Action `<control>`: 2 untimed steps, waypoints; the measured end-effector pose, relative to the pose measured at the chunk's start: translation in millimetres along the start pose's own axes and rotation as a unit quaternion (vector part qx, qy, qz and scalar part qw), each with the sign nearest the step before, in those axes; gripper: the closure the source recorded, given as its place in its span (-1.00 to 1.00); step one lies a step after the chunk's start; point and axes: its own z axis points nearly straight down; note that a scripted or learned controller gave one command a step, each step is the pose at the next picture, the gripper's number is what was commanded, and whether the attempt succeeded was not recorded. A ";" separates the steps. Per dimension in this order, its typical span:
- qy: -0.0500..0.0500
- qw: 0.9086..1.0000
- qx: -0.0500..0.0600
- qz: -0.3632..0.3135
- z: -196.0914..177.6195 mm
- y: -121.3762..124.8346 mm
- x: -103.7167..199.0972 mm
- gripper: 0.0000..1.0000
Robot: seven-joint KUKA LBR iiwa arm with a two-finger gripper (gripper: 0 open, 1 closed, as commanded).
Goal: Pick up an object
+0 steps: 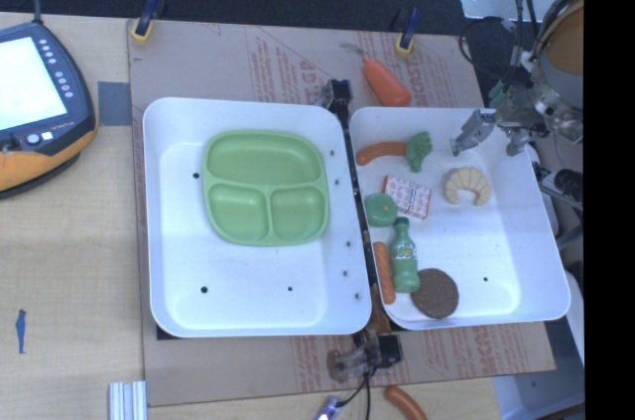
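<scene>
Nearest candidate for the pick: croissant (467, 187), lying in the right bin (526, 294), upper-right part, on the bin floor, nothing touching it. Its long axis is running roughly left-right across the view, curved ends pointing down toward the near edge. The gripper (490, 132) is hovering just up and slightly right of it, near the bin's far rim, so the croissant is sitting below and a bit left of the jaws in the view. Jaws are looking spread apart, two grey fingers splayed left and right, nothing between them, not grasping anything.

Judgement: the coming move is turning on that short offset, a small shift toward the near side plus a descent; closing across the croissant's short width looks easier than along its length.

Other things in the same bin, further left: broccoli (419, 148) beside a sausage (380, 152), a red-white packet (408, 197), a green round piece (380, 209), a green bottle (404, 256), a carrot (384, 272) along the left wall, a brown cookie (435, 293). All are well apart from the jaws.

Left bin (179, 299) is holding a green divided plate (267, 186).
</scene>
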 end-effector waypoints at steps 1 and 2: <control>0.000 1.000 0.001 0.000 130.6 32.1 41.1 -1.00; -0.001 1.000 0.001 0.000 128.6 50.4 64.4 -1.00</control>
